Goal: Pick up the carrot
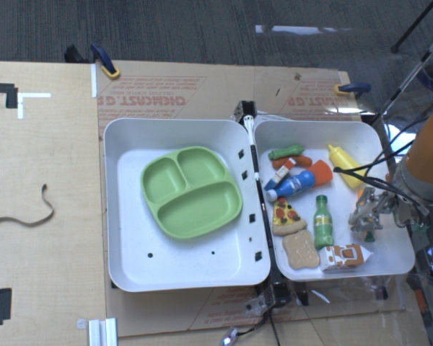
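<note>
Camera view: both bins side by side, toy food crowded in the right one.
Left bin (123,265): carries a green divided plate (193,191), likely a drop spot.
Right bin (397,262): gripper (366,218) hangs low over its right part, near a yellow banana (344,165); how wide the claw stands, I cannot tell.
Carrot (319,171): orange, upper middle, touching a blue bottle (292,185); well apart from the gripper.
Carrot axis: slanted, seemingly lower-left to upper-right; tip hard to judge.

A single fixed camera looks down at a slant from above the bench, far enough off to take in both the left bin (115,215) and the right bin (390,262), plus surrounding floor.
</note>
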Action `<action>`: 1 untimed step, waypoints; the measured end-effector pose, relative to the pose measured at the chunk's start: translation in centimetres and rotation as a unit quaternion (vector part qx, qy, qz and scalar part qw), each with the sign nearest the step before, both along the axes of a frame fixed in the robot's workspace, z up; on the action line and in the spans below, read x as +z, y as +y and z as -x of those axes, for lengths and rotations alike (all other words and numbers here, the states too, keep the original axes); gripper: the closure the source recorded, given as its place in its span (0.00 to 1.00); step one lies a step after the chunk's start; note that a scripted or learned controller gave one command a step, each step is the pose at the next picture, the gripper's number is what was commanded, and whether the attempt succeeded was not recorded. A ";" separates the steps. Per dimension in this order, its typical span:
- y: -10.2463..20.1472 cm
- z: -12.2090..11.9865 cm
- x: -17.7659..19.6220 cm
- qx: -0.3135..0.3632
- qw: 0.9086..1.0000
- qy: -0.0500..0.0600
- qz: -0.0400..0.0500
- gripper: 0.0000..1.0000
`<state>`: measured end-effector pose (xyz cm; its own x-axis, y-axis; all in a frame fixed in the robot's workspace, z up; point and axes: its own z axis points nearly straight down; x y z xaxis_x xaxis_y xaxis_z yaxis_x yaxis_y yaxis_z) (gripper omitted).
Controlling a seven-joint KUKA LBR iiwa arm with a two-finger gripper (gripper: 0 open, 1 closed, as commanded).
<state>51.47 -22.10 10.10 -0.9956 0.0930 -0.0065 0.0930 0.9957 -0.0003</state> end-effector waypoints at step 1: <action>0.0 0.0 0.0 0.000 1.000 0.000 0.000 0.00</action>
